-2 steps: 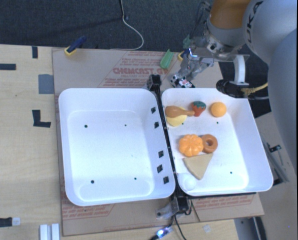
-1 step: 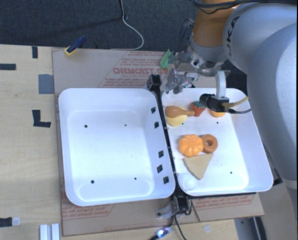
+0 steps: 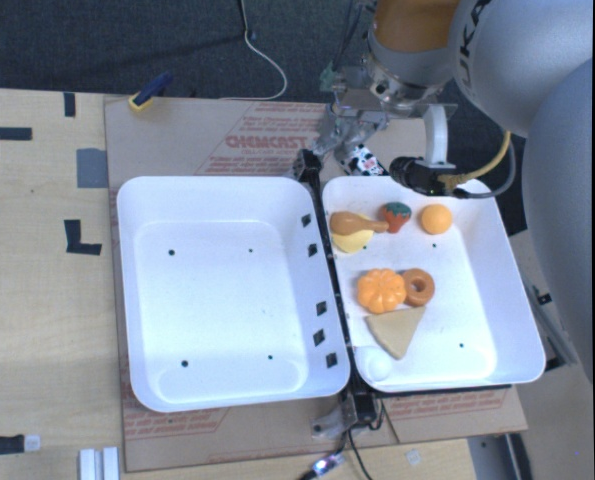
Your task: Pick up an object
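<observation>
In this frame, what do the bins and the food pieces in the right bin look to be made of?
The left bin and right bin look like thin moulded plastic, glossy white, with light glare and rounded rims. The pumpkin, doughnut, drumstick and orange ball look like toy plastic or rubber: flat, saturated colours, smooth surfaces. The tan wedge looks matte; its material is unclear.

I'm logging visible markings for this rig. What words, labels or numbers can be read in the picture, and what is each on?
"CHEMCAST", red print on the brown board behind the bins.
"KU", black letters, cut off, on the grey arm.
More red print on the board's front edge: too small and blurred to read.
</observation>
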`<state>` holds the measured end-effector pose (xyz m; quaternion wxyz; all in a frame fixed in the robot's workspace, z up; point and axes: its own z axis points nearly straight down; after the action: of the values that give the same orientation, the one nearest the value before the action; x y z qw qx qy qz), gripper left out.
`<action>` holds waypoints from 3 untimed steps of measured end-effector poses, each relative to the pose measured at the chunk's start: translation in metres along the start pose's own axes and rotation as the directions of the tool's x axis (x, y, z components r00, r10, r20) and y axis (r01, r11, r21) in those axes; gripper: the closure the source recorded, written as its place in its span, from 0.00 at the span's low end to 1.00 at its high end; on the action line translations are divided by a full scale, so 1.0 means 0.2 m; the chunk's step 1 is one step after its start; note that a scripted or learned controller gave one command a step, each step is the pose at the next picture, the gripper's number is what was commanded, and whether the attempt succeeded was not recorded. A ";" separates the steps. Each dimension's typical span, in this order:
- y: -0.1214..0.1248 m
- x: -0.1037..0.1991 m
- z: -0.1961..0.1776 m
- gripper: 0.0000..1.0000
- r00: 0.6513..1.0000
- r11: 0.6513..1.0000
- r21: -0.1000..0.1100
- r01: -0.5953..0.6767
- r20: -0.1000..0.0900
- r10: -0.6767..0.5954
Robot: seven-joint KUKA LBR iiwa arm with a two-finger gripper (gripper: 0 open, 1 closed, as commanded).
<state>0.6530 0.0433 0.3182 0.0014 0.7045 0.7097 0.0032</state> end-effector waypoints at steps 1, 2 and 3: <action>-0.05 0.05 0.29 1.00 1.000 1.000 0.012 -0.005 0.004 0.005; 0.01 0.31 -0.16 1.00 1.000 1.000 -0.002 0.000 -0.001 0.000; -0.07 0.52 -1.14 1.00 1.000 1.000 -0.011 0.000 -0.003 0.000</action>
<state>0.6370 0.1474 0.5460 0.0045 0.7046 0.7095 0.0081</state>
